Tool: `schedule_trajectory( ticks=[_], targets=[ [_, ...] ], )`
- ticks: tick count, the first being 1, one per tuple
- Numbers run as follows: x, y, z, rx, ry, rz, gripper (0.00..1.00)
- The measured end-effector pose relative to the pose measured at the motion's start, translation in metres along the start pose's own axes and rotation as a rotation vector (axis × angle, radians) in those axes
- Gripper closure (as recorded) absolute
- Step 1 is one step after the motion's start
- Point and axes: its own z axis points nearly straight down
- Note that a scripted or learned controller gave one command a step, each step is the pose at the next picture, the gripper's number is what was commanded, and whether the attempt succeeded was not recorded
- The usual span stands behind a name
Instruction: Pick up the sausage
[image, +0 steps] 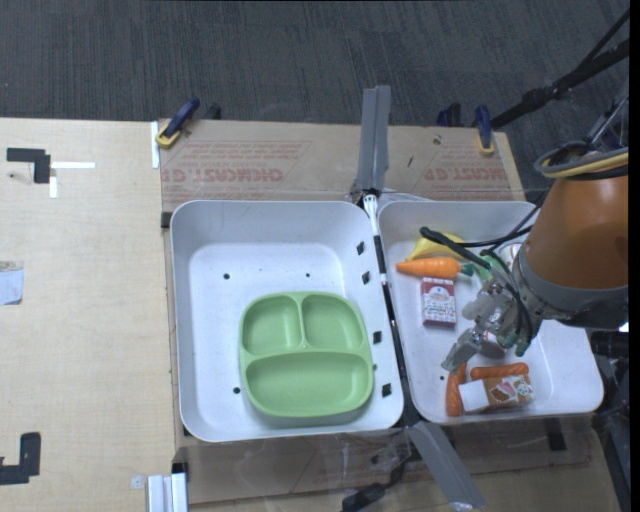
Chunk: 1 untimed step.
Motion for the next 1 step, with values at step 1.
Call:
schedule_trajectory(
  ticks=[1],
  targets=[
    [-0.0184, -0.0279, 0.1017, 0.0, 0.0, -0.014, 0.0]
  ],
)
